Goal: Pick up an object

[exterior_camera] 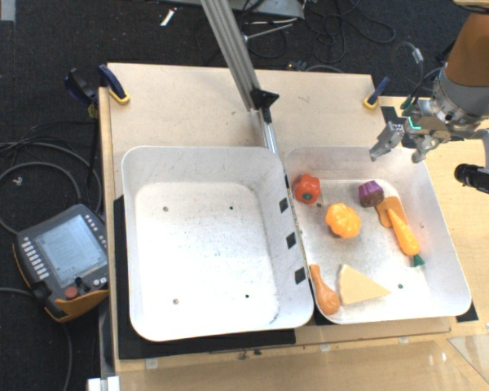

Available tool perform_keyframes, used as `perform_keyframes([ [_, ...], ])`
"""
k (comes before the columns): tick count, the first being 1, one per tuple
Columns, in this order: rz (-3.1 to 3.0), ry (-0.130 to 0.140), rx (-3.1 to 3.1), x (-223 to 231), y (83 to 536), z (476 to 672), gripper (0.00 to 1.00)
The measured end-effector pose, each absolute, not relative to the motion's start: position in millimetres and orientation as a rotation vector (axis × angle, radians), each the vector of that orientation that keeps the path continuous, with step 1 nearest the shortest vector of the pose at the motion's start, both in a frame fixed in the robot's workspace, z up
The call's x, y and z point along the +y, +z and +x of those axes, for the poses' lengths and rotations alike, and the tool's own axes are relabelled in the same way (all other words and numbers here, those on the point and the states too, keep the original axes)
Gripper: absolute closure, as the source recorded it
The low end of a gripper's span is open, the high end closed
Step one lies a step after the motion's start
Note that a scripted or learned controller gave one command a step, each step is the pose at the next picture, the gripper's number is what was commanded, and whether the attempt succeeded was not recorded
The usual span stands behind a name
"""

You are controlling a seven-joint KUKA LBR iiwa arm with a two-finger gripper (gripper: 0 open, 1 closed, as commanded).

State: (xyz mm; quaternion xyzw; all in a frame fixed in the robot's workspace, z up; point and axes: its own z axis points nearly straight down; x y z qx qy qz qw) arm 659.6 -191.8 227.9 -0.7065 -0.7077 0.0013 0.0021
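The two white bins sit side by side on the bench: the left bin (200, 239) has nothing to offer a pick, while the right bin (440, 243) holds every candidate. The arm (473, 59) reaches in from the right and its gripper (401, 143) hangs over the right bin's far rim, fingers spread apart with nothing between them, well short of any object. The largest risk, as I judge it, is crowding. The pale wedge (360, 285) lies touching the orange drumstick-like piece (324, 290) near the front wall, so a descent there could catch the bin wall or push both pieces instead of closing on one. The carrot (402, 230) lies just beside the small purple piece (370, 192); fingers coming down between them could nudge one away or clamp both badly. The rounded yellow-orange fruit (343, 220) and the red tomato-like piece (307, 188) look smooth and could roll or squirt out of a closing grasp, the tomato also sitting near the divider between the bins.
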Motion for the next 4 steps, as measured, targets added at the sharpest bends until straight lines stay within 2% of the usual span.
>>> perform_keyframes([
  [1,-2.217,0.001,-2.226,-191,231,660.6,0.00],
  [3,-2.215,0.005,-2.222,-195,130,675.1,0.00],
  [4,-2.215,0.003,-2.225,-194,93,674.7,0.00],
])
